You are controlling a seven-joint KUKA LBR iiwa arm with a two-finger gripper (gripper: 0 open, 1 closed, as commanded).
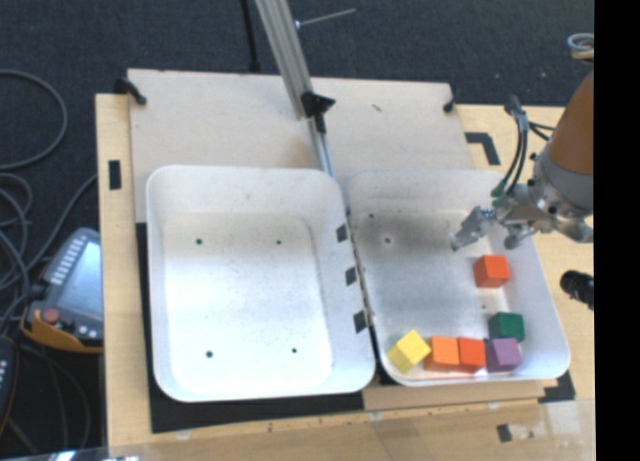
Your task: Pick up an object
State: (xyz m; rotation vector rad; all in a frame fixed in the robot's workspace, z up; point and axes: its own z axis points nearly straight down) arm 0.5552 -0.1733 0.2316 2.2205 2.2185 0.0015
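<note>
Tabletop [240, 119]: you have a pale, wood-toned board on dark carpet, carrying two shallow white bins side by side.
Left bin [160, 249]: smooth white plastic with rounded corners and a speckled floor; it sits toward the tabletop's left edge.
Metal post [285, 39]: a ribbed grey bar slants from the far edge down to the seam between the bins.
Right bin [400, 199]: same white plastic, its floor scuffed grey at the middle; the far-left half of that floor is open room.
Yellow block [409, 349]: a matte cube, turned cornerwise, at the right bin's near-left corner.
Orange blocks [458, 352]: two cubes touching each other, just right of the yellow one along the near wall.
Purple block [503, 353]: touching the orange pair, toward the near-right corner.
Green block [507, 326]: dark cube just behind the purple one.
Orange cube [491, 270]: stands alone near the right wall, apart from the near row.
Gripper [492, 229]: you see it over the right bin's far-right part, just behind the lone orange cube. Its jaws are spread apart with nothing between them, one finger [466, 233] pointing left.
Arm [572, 144]: the orange band shows at the tabletop's right edge.
</note>
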